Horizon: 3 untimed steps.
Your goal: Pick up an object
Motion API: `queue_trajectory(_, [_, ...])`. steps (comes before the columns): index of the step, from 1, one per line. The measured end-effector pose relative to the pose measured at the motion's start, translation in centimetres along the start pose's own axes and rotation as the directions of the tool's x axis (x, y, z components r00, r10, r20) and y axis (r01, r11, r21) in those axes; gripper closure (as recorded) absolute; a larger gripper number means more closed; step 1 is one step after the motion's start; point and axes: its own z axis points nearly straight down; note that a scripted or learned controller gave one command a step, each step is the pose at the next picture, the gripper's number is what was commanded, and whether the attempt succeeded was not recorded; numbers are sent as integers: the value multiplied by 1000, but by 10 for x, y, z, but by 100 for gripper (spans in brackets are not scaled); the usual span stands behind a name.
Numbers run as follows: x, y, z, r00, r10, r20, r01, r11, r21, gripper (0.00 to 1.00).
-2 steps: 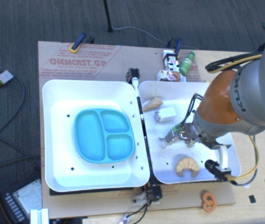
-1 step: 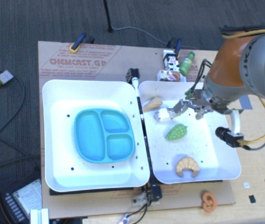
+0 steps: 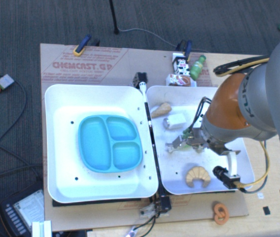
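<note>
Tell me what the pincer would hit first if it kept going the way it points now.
The pincer points left and down into the right bin. Straight on, it would probably meet the bin's bare floor first, then the wall beside the left bin. Depth is hard to judge from above.

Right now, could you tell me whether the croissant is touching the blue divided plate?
Apart. The camera view shows the croissant in the right bin and the blue plate in the left bin.
</note>
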Motion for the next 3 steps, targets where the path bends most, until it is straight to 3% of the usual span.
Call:
queue_trajectory(1, [9,-34,-1,1000,0,4,0,1000,-7,0])
queue_trajectory(2, [8,-33,-11,1000,2,5,-2,1000,-10,100])
queue_trajectory(3, [34,56,-98,1000,-2,0,2,1000,2,100])
